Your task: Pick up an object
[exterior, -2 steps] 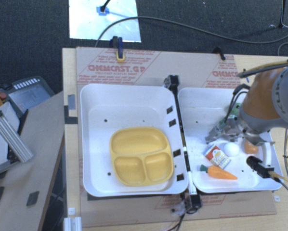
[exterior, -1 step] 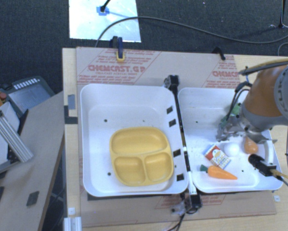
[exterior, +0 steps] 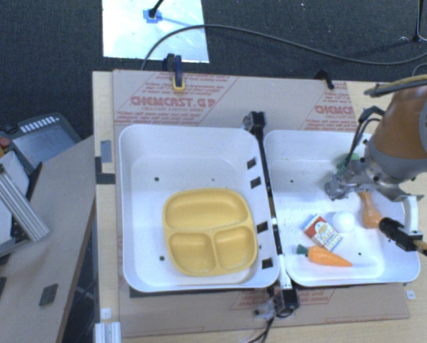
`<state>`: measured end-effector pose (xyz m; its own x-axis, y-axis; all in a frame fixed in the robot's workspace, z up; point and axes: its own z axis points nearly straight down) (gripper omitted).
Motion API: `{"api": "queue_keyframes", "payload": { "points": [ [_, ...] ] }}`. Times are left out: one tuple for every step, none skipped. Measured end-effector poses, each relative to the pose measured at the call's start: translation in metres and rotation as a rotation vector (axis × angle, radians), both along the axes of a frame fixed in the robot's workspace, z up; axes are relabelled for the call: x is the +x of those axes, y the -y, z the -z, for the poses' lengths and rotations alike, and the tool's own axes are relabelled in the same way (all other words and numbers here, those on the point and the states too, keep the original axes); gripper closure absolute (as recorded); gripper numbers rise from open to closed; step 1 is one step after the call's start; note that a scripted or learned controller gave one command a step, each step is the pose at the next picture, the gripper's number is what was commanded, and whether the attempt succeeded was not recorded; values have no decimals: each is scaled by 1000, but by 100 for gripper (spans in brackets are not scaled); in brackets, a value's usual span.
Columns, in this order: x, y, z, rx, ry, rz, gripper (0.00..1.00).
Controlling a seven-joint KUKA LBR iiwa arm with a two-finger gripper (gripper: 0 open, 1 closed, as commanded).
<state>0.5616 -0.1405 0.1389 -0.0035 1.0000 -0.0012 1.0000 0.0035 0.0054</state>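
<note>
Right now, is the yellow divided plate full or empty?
Empty. All three compartments of the yellow plate show bare yellow, with nothing lying in them.

gripper (exterior: 336,186) — blurry; arm (exterior: 406,131) cut off rt

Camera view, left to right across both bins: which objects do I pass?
yellow divided tray → red and white carton → white ball → tan piece. The carrot spans several of these, so it is left out.

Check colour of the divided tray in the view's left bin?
The divided tray is plain yellow, no pattern. It shows best in the camera view.
</note>
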Motion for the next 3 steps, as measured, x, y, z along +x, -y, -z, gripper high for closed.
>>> {"api": "queue_keyframes", "payload": {
  "points": [
    [0, -4, -44, 0, 1, -1, 100],
    [2, -3, -81, 0, 0, -1, 100],
    [14, -64, -76, 3, -3, -7, 100]
  ]
}}
